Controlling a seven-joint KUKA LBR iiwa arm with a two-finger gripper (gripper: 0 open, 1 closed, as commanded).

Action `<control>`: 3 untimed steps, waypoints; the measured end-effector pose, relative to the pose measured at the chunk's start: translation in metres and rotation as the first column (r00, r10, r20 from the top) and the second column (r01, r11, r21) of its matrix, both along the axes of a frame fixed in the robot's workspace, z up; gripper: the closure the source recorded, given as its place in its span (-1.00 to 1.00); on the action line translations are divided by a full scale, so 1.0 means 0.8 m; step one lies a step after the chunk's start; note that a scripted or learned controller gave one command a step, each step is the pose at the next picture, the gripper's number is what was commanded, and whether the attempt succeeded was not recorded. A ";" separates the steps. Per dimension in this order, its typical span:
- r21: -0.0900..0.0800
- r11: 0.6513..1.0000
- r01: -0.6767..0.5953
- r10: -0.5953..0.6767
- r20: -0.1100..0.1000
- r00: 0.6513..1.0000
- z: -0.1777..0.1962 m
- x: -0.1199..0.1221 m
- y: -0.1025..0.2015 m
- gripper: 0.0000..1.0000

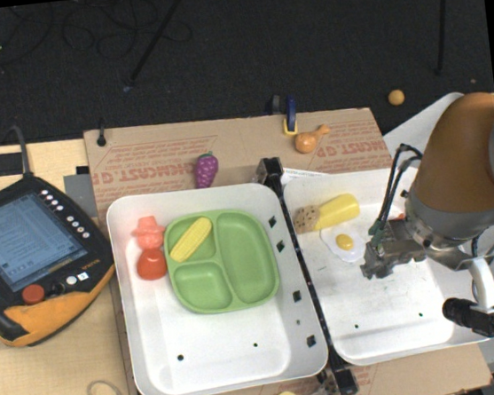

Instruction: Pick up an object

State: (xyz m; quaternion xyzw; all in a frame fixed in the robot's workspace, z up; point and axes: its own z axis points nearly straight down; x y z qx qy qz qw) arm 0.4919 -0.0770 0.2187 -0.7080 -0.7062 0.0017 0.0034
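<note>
End effector (pixel 382 262) hangs low in the right bin (pixel 397 330), dark and seen from above; whether it is open or closed I cannot tell, and nothing is visibly held. Just to its left lies a toy fried egg (pixel 344 245), white with a yellow yolk, flat on the bin floor. It looks like light, stiff plastic, thin at the edge, so a pinch across the rim or over the raised yolk would probably serve best; a flat top-down grasp could slide off it. Beyond the egg, toward the bin's far side, sits a yellow block (pixel 336 211) touching a speckled brown piece (pixel 305 218); the block seems firm, light and thick enough to take across its short sides. Farther left, the other bin (pixel 214 362) carries a green divided plate (pixel 224 262) with a toy corn cob (pixel 189 239) in one compartment, and a red-and-pink figure (pixel 150 249) just beside the plate.
</note>
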 end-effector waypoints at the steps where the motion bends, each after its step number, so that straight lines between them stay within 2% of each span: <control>1: -0.002 1.000 0.003 -0.003 0.006 1.000 0.024 -0.003 -0.006 1.00; 2: -0.002 1.000 -0.002 0.002 0.002 1.000 0.003 -0.002 -0.011 1.00; 3: -0.002 1.000 -0.002 0.002 0.006 1.000 0.023 -0.002 -0.007 1.00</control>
